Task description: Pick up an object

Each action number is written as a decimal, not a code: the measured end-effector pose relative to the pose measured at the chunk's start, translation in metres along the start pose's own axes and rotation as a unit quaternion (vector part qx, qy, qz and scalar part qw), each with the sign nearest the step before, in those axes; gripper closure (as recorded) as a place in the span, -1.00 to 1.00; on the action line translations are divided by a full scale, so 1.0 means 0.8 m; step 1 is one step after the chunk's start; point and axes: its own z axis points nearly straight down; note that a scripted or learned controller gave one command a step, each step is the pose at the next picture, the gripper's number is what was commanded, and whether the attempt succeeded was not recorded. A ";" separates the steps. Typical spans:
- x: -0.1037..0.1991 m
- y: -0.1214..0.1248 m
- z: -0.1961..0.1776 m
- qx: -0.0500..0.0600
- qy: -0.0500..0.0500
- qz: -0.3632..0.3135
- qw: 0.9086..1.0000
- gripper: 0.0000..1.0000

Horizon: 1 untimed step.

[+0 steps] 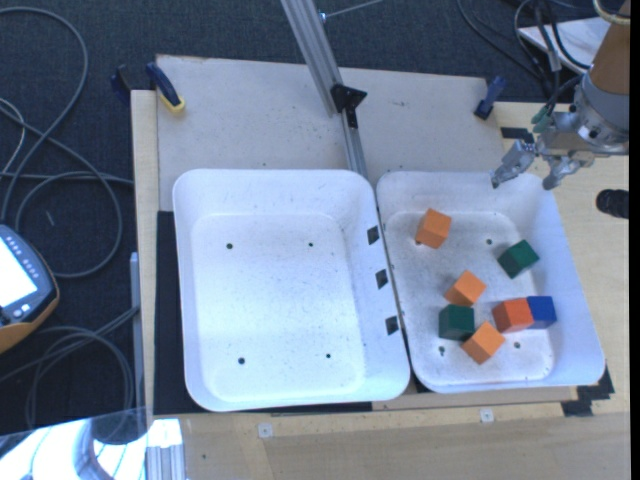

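Note:
My gripper (528, 169) hangs over the far right corner of the right bin (572, 298), its two fingers spread apart and nothing between them. Below it in that bin lie several blocks. An orange block (433, 228) sits nearest the far wall. A green block (518, 259) lies to the right. Another orange block (465, 289) is in the middle, with a dark green block (456, 322) in front of it. A red-orange block (512, 315) touches a blue block (541, 311), and an orange block (484, 342) lies nearest the front.
The left bin (200, 268) stands beside the right one. A slanted metal rail (315, 43) runs across the back of the bench. Blue clamps (165, 86) (488, 98) grip the board's far corners. Cables lie on the floor at left.

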 end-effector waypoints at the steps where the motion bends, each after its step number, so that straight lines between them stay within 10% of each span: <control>1: 0.000 0.000 0.000 0.000 0.000 0.000 1.000 -1.00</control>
